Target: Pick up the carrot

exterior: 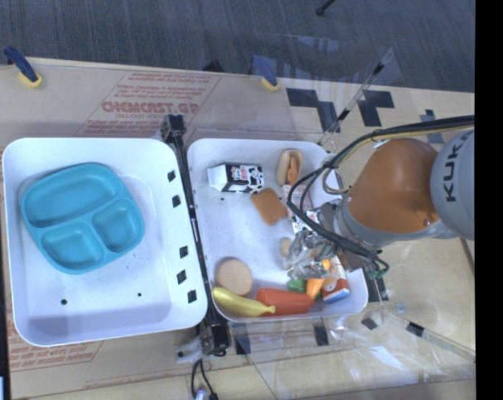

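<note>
Left bin (35, 323): a blue divided plate (81, 215) toward its far left corner.

Right bin (235, 236): milk carton (235, 177) and hot dog (290, 167) along the far edge, a brown bread piece (269, 206) just inside them. Near edge: round bun (233, 275), banana (239, 303), a long red piece (285, 300).

The carrot (315, 287), small and orange with a green end, lies at the near right corner, touching the red piece and a small carton (336, 290).

Gripper (306, 252) hangs just above that clutter; whether its pincer is released or clenched, cannot tell.

Carrot judged a light, stiff, smooth toy, likely to slip; pinch across its middle, clear of its neighbours.
</note>
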